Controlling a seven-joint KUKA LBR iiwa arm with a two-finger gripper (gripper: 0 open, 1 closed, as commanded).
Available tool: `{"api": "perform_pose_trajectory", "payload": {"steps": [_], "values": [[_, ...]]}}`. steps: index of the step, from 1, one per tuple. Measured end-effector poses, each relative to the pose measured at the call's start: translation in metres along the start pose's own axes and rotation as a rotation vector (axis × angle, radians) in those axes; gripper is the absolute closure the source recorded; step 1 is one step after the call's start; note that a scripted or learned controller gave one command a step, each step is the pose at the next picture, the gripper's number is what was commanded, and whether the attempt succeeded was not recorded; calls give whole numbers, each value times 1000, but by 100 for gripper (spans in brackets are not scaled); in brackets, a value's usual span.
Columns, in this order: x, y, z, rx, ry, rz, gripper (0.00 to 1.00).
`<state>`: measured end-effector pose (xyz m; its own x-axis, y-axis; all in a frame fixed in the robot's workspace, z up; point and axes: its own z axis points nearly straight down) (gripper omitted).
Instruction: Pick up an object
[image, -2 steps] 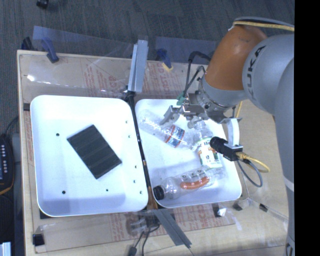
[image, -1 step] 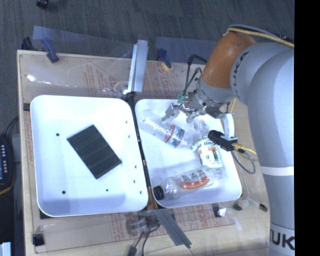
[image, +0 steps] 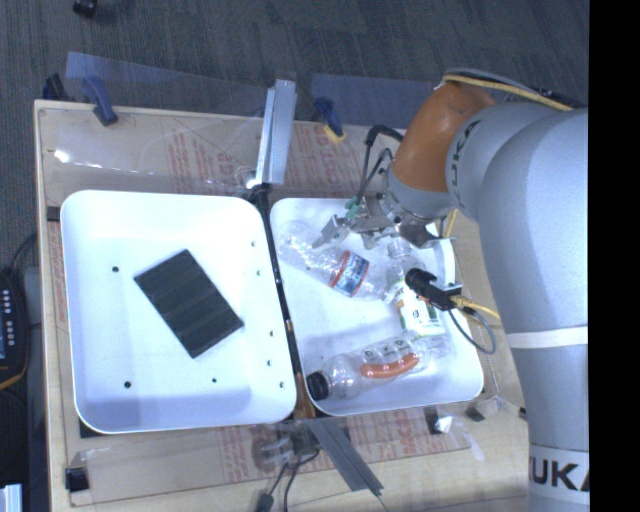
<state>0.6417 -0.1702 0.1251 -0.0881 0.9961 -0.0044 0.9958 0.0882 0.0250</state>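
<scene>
When I look down at the bench (image: 160, 150), I see two white bins right next to each other. The left bin (image: 100, 230) fills the left half of the frame. The right bin (image: 325, 335) sits just right of the middle.

A flat dark pad (image: 188, 302) lies alone in the left bin, close to its middle. It is turned at a slant.

The right bin has more things in it. A clear bottle with a red and blue label (image: 348, 272) lies near the middle of that bin. A second clear bottle (image: 385, 362) lies on its side along the bottom edge of the bin. Its black cap (image: 318, 384) points left, into the bin's lower left corner, and there is an orange patch on its side. A small white box with green on it (image: 420, 317) lies by the right wall, between the two bottles.

The grey arm (image: 520, 200) comes in from the right of the frame. Its orange band (image: 435, 120) is at the upper right. The gripper (image: 357, 228) is over the upper part of the right bin, just above the labelled bottle in the frame. It is very close to that bottle and may be touching its clear top end. The plastic is see-through there, so I am not sure. From this angle I cannot tell if the gripper is open or closed.
</scene>
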Motion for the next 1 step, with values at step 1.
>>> {"api": "perform_pose_trajectory", "payload": {"steps": [1], "values": [[20, -3, 8, -9, -14, -96, 0]]}}
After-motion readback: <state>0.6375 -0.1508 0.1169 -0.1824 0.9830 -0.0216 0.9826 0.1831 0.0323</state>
